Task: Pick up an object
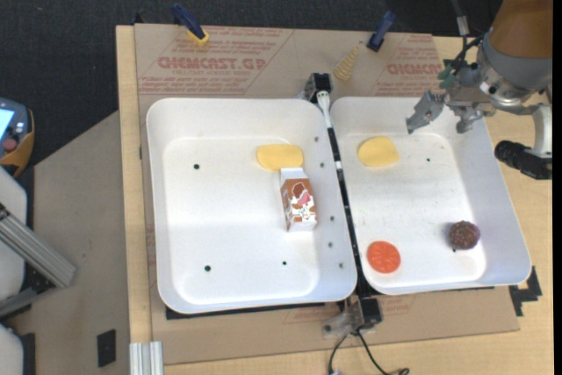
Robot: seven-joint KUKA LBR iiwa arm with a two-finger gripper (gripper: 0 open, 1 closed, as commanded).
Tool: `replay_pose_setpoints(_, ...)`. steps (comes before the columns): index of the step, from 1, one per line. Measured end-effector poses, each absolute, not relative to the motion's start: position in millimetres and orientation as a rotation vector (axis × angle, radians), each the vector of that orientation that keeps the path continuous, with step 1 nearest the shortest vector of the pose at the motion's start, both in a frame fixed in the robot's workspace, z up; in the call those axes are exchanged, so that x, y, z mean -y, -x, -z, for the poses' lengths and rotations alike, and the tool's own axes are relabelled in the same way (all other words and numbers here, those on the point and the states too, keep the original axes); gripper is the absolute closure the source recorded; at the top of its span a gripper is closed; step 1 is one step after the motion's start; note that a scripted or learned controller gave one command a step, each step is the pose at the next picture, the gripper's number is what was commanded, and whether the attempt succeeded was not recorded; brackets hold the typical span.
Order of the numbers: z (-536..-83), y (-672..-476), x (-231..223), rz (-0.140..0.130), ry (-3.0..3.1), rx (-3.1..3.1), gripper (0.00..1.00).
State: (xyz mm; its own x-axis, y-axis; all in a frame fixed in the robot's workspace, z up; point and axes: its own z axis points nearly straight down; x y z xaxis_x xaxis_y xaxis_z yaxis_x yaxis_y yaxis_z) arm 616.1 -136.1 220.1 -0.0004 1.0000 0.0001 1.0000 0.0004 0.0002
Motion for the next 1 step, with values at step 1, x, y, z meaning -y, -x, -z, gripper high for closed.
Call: replay_pose_setpoints(1,-231.2,-616.8,136.0,-0.003,-2.218,-2.221,1.00)
